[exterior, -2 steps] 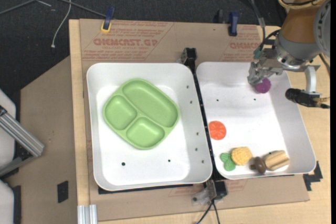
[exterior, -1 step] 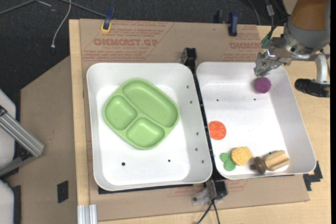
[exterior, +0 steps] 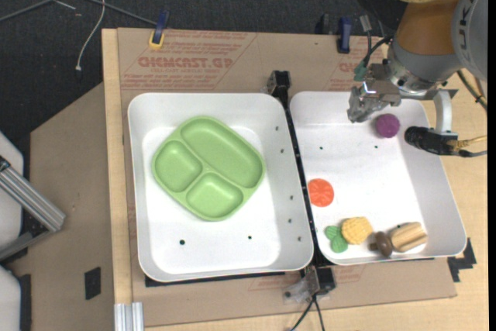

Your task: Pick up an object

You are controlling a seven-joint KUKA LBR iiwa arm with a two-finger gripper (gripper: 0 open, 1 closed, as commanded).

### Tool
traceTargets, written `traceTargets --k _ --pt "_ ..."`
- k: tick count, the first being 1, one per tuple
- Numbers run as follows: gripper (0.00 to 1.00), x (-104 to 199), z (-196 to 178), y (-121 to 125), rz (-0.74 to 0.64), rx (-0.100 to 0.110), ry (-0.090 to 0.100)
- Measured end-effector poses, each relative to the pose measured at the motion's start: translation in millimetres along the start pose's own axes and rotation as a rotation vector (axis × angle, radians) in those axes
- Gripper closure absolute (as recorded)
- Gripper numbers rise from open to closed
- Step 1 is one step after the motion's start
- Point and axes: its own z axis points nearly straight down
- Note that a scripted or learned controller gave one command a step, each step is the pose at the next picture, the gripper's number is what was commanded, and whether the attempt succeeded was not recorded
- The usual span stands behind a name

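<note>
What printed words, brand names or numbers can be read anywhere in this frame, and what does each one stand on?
"CHEMCAST GP", roughly, in faded red block letters on the brown cardboard sheet behind the left shallow white bin; the last letters are unsure.
Fainter red print on the same sheet near the blue clamp: too blurred to read.

You look down from one fixed camera above the bench, at a slant — both bins fit in the frame, the left bin (exterior: 147, 190) and the right bin (exterior: 422, 190). The arm (exterior: 434, 19) enters from the far right. The view is not close — floor and cables show around.
</note>
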Motion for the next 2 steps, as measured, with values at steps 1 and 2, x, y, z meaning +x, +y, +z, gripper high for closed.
traceTargets --k 1,2 --pt "1.0 53.2 -11.8 -22.5 0.0 0.0 0.0" --pt "1.0 108.6 -2.6 -42.7 0.0 0.002 0.0"
